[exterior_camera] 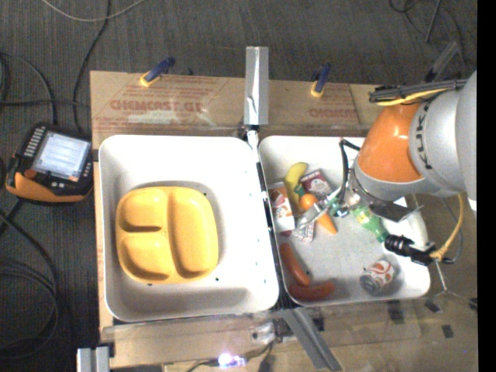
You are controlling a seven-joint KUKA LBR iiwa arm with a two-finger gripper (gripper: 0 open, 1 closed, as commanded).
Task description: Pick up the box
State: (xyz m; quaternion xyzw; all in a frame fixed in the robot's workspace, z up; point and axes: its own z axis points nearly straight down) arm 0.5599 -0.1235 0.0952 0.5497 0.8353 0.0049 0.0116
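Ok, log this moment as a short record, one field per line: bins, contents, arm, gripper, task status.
left bin: holds a yellow divided tray
right bin: banana, small box, carton, orange ball, carrot, two sausages, can, green item
arm: over the right bin's upper right part
gripper: low among the clutter near the orange ball, below the small box
task status: small box lies in the bin, not seen between the fingers
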